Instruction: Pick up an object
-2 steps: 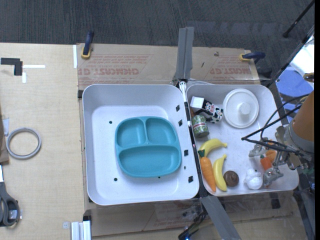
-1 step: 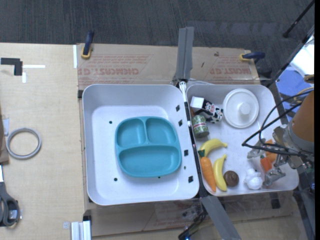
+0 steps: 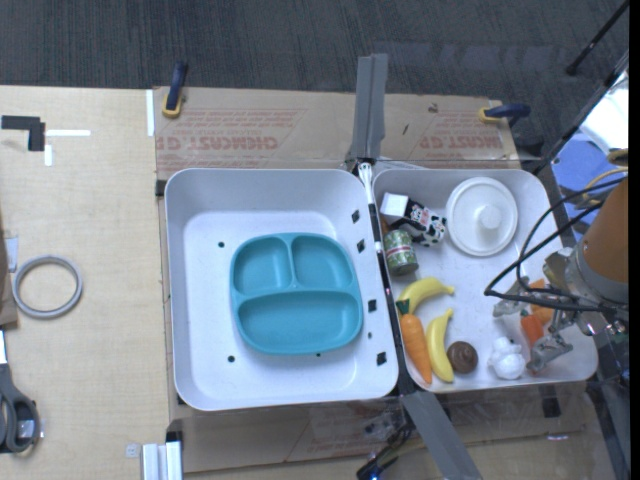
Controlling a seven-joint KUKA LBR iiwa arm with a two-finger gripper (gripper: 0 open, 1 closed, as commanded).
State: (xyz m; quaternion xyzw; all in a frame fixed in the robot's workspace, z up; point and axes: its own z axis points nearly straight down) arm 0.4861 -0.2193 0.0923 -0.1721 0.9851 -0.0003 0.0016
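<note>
The claw (image 3: 545, 343) hangs over the right bin's (image 3: 572, 376) edge, its grip unclear, near a green-labelled can (image 3: 401, 253) whose writing is unreadable.

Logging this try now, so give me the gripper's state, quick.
Gripper: low over the right bin, next to an orange object; open, shut or holding cannot be told.

The cardboard sheet (image 3: 330, 133) bears mirrored red lettering, too blurred to read.
</note>
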